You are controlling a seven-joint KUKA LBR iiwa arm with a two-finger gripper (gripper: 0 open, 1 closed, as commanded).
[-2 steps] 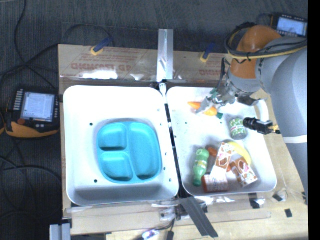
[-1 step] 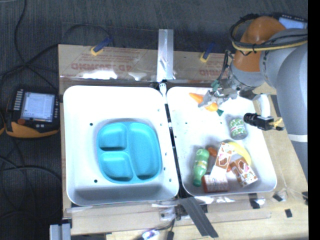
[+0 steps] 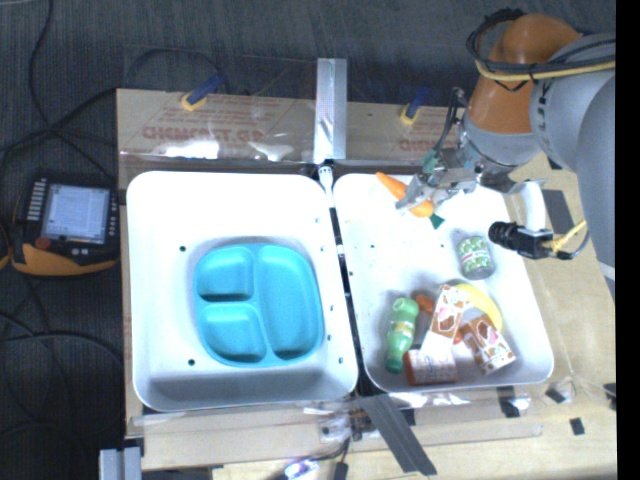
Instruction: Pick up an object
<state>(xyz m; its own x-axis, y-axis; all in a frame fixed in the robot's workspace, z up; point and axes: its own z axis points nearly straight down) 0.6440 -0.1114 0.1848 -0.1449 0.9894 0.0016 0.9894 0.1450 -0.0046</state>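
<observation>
An orange carrot (image 3: 398,186) is seen beneath the gripper (image 3: 432,183), whose fingers' state cannot be told; it could be dropped if pinched off-centre.

A bright blue three-compartment plastic tray (image 3: 258,302) lies in the left shallow white bin (image 3: 160,208); at three o'clock, a green plastic bottle (image 3: 401,330) and a brown-and-white patterned carton (image 3: 470,326).
</observation>
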